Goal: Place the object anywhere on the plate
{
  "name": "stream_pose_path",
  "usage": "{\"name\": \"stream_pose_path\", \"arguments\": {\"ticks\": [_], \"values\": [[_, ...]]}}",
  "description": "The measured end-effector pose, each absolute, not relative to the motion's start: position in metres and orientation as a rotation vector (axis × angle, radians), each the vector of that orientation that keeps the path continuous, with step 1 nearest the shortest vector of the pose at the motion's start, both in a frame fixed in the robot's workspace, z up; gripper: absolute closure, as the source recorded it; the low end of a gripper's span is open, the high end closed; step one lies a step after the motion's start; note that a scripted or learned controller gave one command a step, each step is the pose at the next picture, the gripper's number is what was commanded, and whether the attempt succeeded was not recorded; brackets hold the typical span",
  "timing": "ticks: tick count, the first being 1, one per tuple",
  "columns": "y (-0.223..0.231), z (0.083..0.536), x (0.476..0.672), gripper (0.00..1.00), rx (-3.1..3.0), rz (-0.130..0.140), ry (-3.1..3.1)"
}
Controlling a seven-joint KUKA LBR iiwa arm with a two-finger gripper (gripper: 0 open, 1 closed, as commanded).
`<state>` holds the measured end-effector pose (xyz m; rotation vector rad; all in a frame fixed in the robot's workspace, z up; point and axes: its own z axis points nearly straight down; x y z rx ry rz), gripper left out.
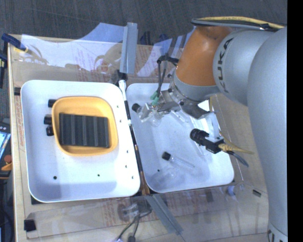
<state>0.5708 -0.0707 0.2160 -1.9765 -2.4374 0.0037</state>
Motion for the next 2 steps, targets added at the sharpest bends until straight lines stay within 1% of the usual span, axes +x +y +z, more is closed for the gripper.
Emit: {"name": "stream_pose_path", "arguments": {"ticks": [1, 2], "values": [[-0.0105, 0.2008, 0.5929, 1.00, -1.831, 0.003, -2.551], [-0.0107, 0.2010, 0.5930, 0.00, -1.832, 0.002, -2.551]]}}
